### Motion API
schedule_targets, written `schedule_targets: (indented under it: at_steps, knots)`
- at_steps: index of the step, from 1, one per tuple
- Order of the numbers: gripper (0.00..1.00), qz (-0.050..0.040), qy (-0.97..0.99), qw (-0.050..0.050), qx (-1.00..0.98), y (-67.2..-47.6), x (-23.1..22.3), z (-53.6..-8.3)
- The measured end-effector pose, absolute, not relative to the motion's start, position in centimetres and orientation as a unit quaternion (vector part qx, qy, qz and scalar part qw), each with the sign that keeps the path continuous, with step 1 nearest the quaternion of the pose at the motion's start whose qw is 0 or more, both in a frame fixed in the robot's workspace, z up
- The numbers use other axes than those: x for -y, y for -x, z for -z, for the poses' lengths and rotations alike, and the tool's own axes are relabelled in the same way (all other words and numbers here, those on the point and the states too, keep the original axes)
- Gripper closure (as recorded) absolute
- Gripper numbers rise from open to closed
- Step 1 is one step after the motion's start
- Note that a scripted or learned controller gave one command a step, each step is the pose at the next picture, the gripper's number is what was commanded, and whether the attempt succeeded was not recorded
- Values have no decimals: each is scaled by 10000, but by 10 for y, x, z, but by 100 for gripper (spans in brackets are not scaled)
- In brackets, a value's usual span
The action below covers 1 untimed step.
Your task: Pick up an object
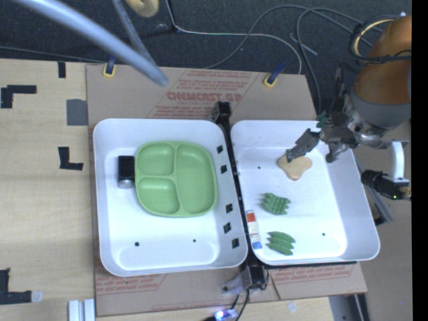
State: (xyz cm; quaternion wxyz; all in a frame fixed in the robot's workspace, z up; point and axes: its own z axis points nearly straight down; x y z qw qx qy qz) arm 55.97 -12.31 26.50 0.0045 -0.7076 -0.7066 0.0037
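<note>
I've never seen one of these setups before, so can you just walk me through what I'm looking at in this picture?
A single camera looks down at a slant on a bench with two shallow white bins. The grey and orange machine at the right is a robot arm; its gripper, a two-finger claw, stands open over the right bin, one finger just above a tan biscuit-like piece. It holds nothing. That bin also holds two green vegetable-like items and a small tube. The left bin holds a green divided plate and a small dark object.
</note>
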Motion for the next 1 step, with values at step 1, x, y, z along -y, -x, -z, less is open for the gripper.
schedule_targets:
  at_steps: [1]
  knots:
    - [0, -7, 7067, 5, 7075, -562, 123, -270]
